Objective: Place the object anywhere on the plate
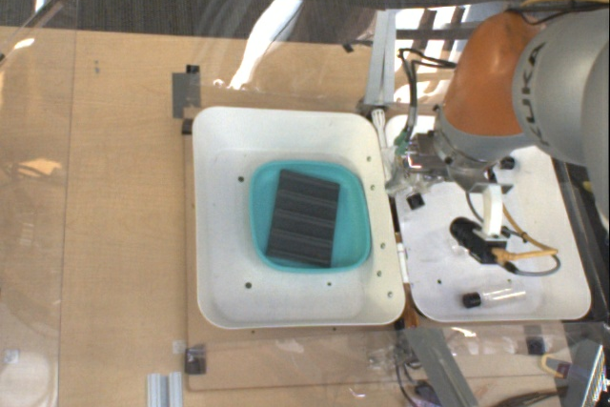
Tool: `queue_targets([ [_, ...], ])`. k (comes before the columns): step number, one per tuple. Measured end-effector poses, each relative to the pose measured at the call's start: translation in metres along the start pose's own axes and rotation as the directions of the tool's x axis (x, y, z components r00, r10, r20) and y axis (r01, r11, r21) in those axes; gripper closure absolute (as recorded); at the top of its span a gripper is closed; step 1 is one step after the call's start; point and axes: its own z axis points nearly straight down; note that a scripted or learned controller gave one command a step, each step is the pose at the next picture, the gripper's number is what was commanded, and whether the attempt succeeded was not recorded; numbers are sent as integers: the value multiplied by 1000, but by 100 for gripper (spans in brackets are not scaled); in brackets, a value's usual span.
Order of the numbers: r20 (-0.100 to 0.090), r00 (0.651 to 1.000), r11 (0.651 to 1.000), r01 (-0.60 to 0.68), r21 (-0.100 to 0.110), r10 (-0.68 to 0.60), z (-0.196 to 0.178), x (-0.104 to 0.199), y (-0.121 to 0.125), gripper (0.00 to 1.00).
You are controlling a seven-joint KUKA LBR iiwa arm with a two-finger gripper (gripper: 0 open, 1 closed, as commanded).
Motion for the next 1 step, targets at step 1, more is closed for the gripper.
queue_targets([
  [1,0,977,977,214,-1,-214,0,53,19,100],
])
